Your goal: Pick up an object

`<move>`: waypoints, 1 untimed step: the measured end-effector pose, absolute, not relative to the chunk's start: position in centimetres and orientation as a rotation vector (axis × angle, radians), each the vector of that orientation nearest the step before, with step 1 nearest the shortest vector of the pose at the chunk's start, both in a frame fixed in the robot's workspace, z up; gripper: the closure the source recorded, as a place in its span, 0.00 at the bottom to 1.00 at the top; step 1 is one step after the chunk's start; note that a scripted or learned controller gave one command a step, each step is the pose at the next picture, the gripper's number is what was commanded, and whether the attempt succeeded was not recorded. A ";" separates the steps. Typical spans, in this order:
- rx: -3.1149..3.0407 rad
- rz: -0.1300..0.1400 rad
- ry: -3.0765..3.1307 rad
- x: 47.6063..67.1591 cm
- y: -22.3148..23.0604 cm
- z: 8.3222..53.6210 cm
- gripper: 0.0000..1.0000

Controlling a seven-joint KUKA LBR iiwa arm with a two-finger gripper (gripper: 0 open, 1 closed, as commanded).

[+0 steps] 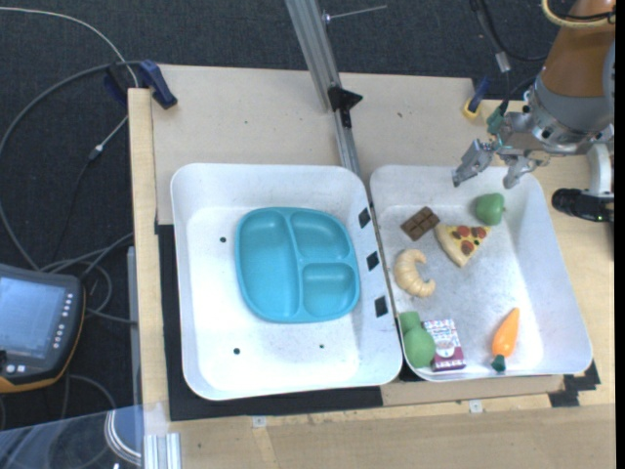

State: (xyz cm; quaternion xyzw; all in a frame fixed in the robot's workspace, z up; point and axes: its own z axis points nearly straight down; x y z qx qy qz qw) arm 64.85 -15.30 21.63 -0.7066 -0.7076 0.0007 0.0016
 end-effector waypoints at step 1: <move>-2.218 0.003 -2.221 64.8 -15.3 21.6 0.00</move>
